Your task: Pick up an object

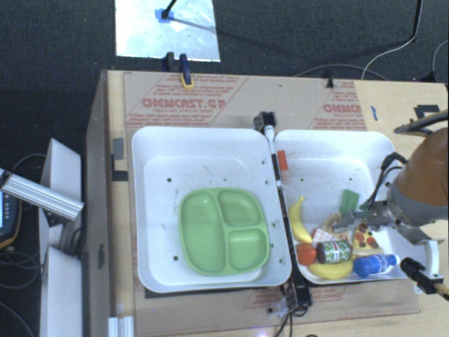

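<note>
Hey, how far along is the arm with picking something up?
Done: the grey arm is over the right white bin. In hand: nothing visibly held. Left: grasping and lifting one item; the yellow banana and blue plastic bottle lie in the bin.

A green divided plate (224,230) lies in the left bin (151,153); a silvery sheet (167,18) lies beyond the desk (210,97).

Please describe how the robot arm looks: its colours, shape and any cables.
The arm is rounded, with a wide orange band above a grey wrist. Thin black cables loop beside it. The gripper looks dark and metallic above the right bin.
</note>
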### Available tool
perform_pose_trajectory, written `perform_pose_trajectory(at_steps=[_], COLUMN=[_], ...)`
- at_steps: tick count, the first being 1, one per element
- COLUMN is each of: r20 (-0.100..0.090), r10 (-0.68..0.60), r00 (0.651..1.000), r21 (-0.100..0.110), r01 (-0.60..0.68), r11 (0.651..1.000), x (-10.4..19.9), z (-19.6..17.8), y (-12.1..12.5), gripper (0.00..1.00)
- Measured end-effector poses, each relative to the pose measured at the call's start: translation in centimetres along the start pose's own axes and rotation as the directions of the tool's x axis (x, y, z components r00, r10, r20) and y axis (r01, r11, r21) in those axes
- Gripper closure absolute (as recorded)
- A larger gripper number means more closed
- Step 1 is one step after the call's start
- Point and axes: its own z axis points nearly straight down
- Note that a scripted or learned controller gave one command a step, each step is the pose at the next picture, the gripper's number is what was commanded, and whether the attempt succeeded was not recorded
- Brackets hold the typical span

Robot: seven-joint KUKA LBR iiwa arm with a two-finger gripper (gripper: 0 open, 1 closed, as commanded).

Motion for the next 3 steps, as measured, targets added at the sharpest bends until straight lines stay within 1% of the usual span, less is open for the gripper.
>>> perform_pose_trajectory(at_steps=[1, 2, 3], r20=[0.0, -0.003, -0.002], r10=[-0.002, -0.007, -0.01], r00=[1.0, 1.0, 1.0], r21=[0.001, -0.002, -0.004], r01=[0.002, 0.007, 0.01], r11=[1.0, 1.0, 1.0], x=[2.9, 3.0, 3.0], z=[0.1, -1.1, -2.2], y=[7.7, 7.9, 8.0], gripper=[0.0, 1.0, 1.0])
